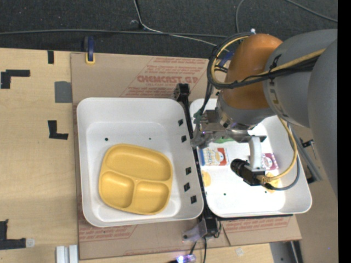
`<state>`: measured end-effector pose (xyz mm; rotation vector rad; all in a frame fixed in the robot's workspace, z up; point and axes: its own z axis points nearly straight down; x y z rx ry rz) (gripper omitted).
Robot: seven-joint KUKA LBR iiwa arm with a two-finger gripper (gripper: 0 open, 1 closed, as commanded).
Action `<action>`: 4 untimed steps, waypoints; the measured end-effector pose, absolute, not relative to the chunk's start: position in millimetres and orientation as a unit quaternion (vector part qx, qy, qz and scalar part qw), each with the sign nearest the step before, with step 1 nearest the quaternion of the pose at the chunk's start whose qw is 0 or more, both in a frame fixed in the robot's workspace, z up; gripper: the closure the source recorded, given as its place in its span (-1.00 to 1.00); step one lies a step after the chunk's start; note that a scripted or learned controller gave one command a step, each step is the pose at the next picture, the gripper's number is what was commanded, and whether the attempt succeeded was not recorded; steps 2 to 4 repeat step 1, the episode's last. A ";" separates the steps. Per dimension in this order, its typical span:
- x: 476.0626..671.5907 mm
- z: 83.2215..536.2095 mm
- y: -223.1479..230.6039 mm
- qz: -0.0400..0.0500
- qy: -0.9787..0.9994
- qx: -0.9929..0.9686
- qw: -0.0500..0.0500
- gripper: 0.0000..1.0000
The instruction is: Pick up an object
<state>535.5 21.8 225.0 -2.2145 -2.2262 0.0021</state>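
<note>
The arm's two-finger gripper (211,138) is low over the right-hand shallow white plastic bin (285,201), hard up against that bin's left wall, with the bulky orange-banded wrist (249,75) looming directly above it. From this angle I can't tell how wide it is set, and nothing visible sits in its grasp.

Just below the gripper, practically at its tip, lies a small flat packet with a blue-and-white printed label (213,156), lying face up on the bin floor. That looks like the nearest candidate. My read: it's light and thin, probably a bit slick, and lying flat it offers little to pinch, so the short edges are the place to take hold, or a corner that lifts.

A little further off, past the white bracket and black cylinder hanging from the wrist, there's a small pink-and-white packet (269,161), partly covered, so harder to reach cleanly.

Well away across the divider, in the left-hand white bin (88,119), sits a yellow three-compartment plastic tray (134,178). Stiff, light, smooth; its raised rim would be the grip point.
</note>
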 end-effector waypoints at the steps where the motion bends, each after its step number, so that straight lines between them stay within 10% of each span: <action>1: 530.6 215.4 69.1 0.001 -0.709 -0.705 0.001 1.00; 4: 530.6 215.4 69.1 0.001 -0.709 -0.705 0.001 1.00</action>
